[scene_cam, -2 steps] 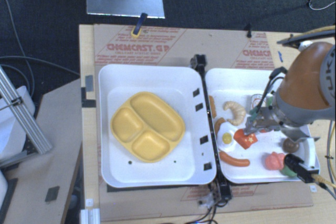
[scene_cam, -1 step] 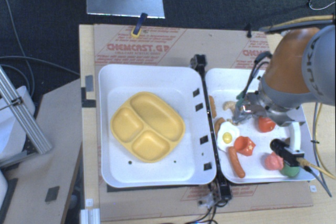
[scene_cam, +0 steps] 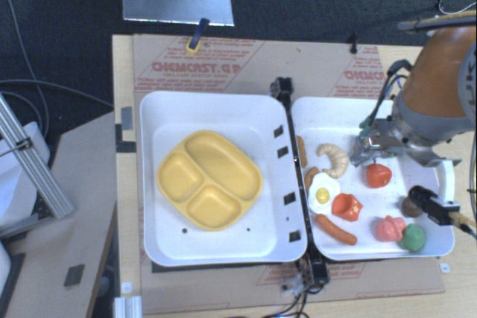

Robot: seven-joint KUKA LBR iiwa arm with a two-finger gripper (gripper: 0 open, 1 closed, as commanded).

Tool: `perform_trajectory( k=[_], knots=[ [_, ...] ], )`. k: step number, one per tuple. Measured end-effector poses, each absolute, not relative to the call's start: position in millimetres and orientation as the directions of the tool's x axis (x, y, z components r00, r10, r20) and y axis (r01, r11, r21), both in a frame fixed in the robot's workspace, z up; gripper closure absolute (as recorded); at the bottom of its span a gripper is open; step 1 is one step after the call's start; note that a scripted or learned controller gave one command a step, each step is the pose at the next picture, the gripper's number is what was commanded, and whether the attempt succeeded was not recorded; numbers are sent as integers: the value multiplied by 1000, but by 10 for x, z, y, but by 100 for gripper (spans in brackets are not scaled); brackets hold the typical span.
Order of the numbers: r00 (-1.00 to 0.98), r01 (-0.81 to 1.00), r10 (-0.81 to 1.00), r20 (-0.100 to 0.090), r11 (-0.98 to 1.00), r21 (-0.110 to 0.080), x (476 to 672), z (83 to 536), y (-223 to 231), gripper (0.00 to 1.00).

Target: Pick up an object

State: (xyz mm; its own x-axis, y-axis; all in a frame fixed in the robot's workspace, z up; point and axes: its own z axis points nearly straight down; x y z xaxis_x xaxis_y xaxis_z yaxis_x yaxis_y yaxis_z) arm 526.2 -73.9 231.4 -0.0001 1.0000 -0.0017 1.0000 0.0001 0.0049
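Note:
The right white bin [scene_cam: 335, 109] holds several toy foods: a tan croissant [scene_cam: 333, 158], a fried egg [scene_cam: 323, 194], a red tomato [scene_cam: 378, 175], a red pepper piece [scene_cam: 347, 206], an orange sausage [scene_cam: 335, 229], a pink item [scene_cam: 389, 229], a green ball [scene_cam: 413, 237] and a brown piece [scene_cam: 411, 205]. My gripper [scene_cam: 365, 146] hangs low over this bin's upper middle, just right of the croissant and just above-left of the tomato. I see nothing held in it.
The left white bin [scene_cam: 164, 115] carries a yellow divided plate [scene_cam: 209, 179]. Two thin brown sausages [scene_cam: 302, 151] lie along the right bin's left wall. A black and white fitting [scene_cam: 432, 205] juts out over the right bin's right side. The grey and orange arm [scene_cam: 443, 86] covers the bin's upper right.

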Motion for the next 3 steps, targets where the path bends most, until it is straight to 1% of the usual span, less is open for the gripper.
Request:
perform_trajectory(
  k=[1,2,3],
  knots=[
    [-3,1000,1000,0,3,2,5257,2298,-724,0],
    [5,1000,1000,-3,-5,-2,5383,1821,-1523,0],
    [1,1000,1000,-3,-1,2,5712,803,-1954,0]
  ],
)
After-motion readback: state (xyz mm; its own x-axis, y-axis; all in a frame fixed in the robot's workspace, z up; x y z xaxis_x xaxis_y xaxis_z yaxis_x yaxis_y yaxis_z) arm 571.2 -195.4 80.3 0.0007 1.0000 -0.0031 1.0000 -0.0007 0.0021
